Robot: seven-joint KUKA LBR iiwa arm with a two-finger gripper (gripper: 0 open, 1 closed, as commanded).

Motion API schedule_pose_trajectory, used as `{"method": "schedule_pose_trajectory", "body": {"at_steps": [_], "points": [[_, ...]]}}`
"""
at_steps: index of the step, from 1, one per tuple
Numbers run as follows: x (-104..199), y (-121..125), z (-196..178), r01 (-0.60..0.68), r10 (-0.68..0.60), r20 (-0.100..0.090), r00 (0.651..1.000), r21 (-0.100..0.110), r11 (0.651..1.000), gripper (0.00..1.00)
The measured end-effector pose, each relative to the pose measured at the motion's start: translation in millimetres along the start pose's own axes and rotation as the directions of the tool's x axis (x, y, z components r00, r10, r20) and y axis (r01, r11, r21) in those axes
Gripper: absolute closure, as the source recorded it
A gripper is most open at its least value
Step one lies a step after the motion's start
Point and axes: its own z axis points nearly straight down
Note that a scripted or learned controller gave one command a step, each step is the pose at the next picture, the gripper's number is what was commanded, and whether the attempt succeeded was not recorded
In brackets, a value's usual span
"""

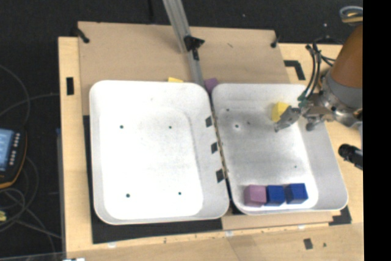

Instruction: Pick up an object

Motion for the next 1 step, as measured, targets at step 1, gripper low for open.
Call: {"method": "schedule_pose_trajectory", "body": {"at_steps": [1], "points": [[-16.7, 48.1, 100.0, -0.002, 0.002, -0.002, 1.0, 0.013, 1.0, 0.0]]}}
